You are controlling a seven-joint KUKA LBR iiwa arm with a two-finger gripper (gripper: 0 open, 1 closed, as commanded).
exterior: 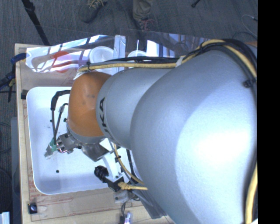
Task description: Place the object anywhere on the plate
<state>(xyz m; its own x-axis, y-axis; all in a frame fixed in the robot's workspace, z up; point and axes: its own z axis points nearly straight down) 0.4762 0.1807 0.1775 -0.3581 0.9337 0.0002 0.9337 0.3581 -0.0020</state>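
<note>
The arm [188, 131] is reaching in from the right and looming so close under the camera that its grey bulk is covering most of the bench [22, 144]. Its orange band [83, 105] is hanging over the far half of the left bin [39, 113], and the wrist below it is pointing down and to the left.

The gripper [54, 148] is sitting low over the left part of that bin, near its floor. From here I cannot tell whether it is spread or closed, since the wrist and the wiring around it are hiding the tip.

A small green and red bit [51, 149] is showing right at the gripper's end. I cannot tell whether that is the object or a part of the tool. A dark speck [57, 171] is lying on the bin floor just nearer the camera, apart from the gripper.

A yellow cable [131, 64] is running along the top of the arm, and a thin black cable [54, 109] is looping down beside the band toward the gripper. A black plug [101, 173] is dangling under the wrist, near the bin's near wall.

Beyond the bin's far wall a round white shape [103, 54] is showing through glare. I cannot tell whether it is the plate. On the dark floor past the bench, someone's shoes [94, 6] are standing.
</note>
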